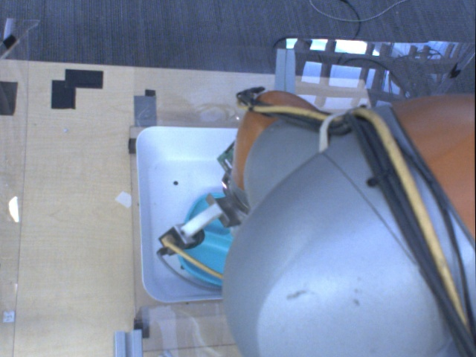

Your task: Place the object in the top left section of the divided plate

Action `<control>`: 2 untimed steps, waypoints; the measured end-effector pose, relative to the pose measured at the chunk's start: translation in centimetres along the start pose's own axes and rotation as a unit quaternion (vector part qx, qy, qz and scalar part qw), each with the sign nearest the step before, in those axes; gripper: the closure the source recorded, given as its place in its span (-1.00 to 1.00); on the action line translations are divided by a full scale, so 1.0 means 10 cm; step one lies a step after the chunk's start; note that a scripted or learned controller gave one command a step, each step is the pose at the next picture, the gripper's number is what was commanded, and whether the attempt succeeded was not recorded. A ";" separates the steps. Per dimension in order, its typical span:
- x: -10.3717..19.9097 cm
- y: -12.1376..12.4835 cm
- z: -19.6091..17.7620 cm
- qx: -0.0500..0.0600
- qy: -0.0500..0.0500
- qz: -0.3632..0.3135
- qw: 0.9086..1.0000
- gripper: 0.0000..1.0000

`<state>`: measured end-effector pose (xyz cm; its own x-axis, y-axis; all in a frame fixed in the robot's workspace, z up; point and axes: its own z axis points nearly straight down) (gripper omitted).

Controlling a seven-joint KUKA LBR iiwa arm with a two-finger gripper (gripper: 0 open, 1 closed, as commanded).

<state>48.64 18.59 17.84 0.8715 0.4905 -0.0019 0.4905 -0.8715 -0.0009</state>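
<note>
A blue plate [210, 249] lies in the near part of the left white bin [160, 162], and the arm covers most of it, so its dividers are hidden. My gripper [232, 199] hangs low over the plate's far edge, almost wholly behind the big grey arm [335, 259]. A small green and white bit [227, 156] peeks out beside the arm near the bin's far right; I cannot tell what it is. No object shows between the fingers.
The arm fills the right half of the view and hides the right bin. A tiny dark speck [175, 184] sits on the bin floor. The wooden bench [67, 199] stretches to the left, with black tape marks [74, 88] at the back.
</note>
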 end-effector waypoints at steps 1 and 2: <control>0.01 -0.01 -0.10 0.001 0.000 -0.004 1.000 1.00; 0.24 -0.42 -0.34 -0.001 0.001 -0.196 0.981 1.00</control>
<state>48.67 23.47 21.25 0.6160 0.7878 0.0000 0.7878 -0.6160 0.0002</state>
